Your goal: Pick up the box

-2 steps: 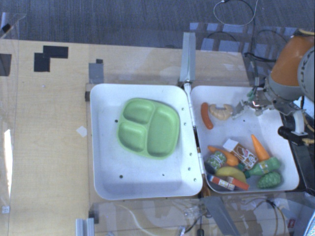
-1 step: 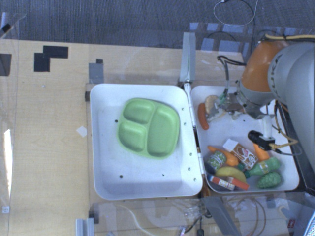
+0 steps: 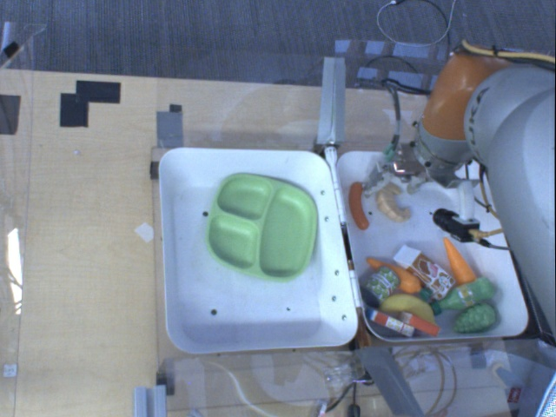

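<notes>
We find the small brown-and-white printed carton, the box [image 3: 427,274] of the task, lying flat in the right-hand shallow white plastic bin [image 3: 512,320], toward its near half. It sits crowded: a pointed orange plastic carrot [image 3: 459,261] lies just beside it on the right, a second orange carrot [image 3: 395,274] and a round green-labelled can [image 3: 380,283] press in from the left, and a curved yellow plastic banana [image 3: 408,305] lies just below it.

The gripper [image 3: 398,168] hangs over the far end of the same bin, well apart from the box, near a pale, crescent-shaped pastry toy [image 3: 392,204] and a red sausage [image 3: 357,206]. We cannot tell from this slanted view how it is set, and nothing visible sits in its grasp.

We judge the approach has yet to reach the box. To do it well, we should bring the wrist toward the near half of the bin, centre over the carton, and turn so the closing line crosses its narrow width, where the flat cardboard faces give good purchase. We should descend straight, since the smooth, rounded neighbours could roll or be nudged aside.

The left-hand white bin [image 3: 187,311] carries a glossy green moulded plate with three compartments [image 3: 263,225].
</notes>
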